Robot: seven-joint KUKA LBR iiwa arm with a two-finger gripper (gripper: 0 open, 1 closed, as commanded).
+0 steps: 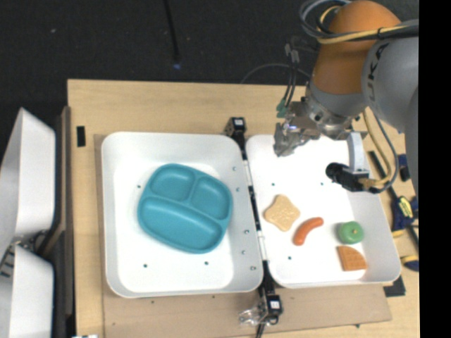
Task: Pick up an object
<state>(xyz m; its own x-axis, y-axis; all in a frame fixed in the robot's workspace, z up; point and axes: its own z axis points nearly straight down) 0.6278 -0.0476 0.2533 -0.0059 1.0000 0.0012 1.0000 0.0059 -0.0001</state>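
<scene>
Down at the near edge of the bench [176, 319], a small clamp [262, 310] sits where the two white bins meet. Just above it, the right bin [366, 277] carries the food pieces along its near side: an orange wedge [351, 258] in the near right corner, a green round fruit [350, 232] touching just behind it, a red-orange sausage [307, 230] lying at a slant to their left, and a tan toast-like slice [281, 213] closest to the divider. All four lie apart from the gripper, flat on the bin floor.

Over in the left bin [120, 273], a teal sectioned plate [184, 208] lies tilted on the diagonal, three compartments showing.

Now the arm: it comes in from the upper right, grey body, fat orange band [349, 44] over the wrist, cables looping off the top. It leans down and leftwards, and the gripper [287, 145] hangs over the far left corner of the right bin, close to the divider and well away from the food. How wide the pincer stands, I cannot tell: the tip is a small grey blur against the white bin. Nothing visible is held in it.

A black part [343, 175] sticks out over the bin just below the wrist; what it is, hard to say. The arm's upper body runs out of frame at the right.
</scene>
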